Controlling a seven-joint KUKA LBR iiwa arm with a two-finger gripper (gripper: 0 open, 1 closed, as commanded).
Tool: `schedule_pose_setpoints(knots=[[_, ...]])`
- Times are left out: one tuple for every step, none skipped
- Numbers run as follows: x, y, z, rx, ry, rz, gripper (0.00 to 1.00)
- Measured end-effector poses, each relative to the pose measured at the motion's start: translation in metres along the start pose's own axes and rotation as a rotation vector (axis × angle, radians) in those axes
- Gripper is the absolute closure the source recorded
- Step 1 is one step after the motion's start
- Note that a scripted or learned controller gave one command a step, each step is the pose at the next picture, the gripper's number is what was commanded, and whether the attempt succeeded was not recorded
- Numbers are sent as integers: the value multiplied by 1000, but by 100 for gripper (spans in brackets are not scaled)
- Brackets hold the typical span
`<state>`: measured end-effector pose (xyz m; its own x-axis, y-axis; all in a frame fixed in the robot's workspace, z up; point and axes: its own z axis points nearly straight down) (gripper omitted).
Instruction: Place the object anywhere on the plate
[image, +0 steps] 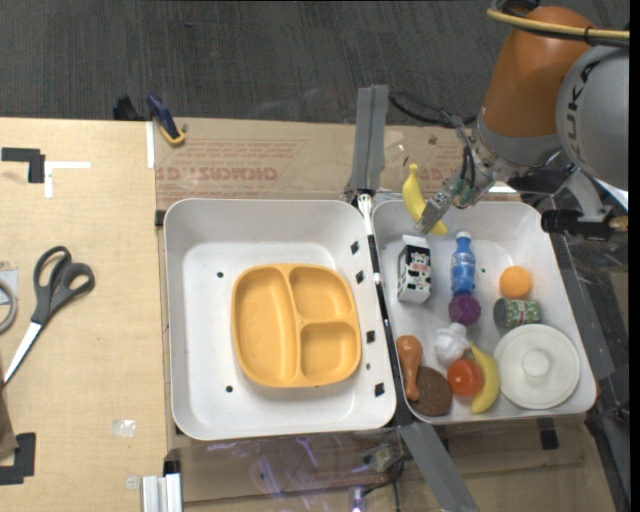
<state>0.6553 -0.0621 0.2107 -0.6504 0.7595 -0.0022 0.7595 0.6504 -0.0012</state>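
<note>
The arm enters from the upper right of the frame, and its claw (437, 216) sits over the upper left corner of the right bin (570, 260). The claw is clamped on a yellow banana (414, 194), which stands nearly upright between the fingers, above the bin's rear rim. The yellow three-compartment plate (296, 324) lies at the centre of the left bin (190, 300), well apart from the banana. Below the claw in the right bin, a small black-and-white milk carton (415, 272) stands beside a blue bottle (462, 263). Further down the frame lie a purple fruit (464, 309), an orange ball (516, 282), a green can (516, 314) and a white round lid (538, 365). At the bin's lower edge are a chicken drumstick (410, 360), a brown round item (433, 391), a tomato (463, 376) and a second banana (487, 378). On the worktop (80, 380) at the left of the frame lie scissors (45, 300).
</note>
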Motion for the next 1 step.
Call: schedule_pose_setpoints(knots=[[108, 8, 19, 0, 2, -211, 100]])
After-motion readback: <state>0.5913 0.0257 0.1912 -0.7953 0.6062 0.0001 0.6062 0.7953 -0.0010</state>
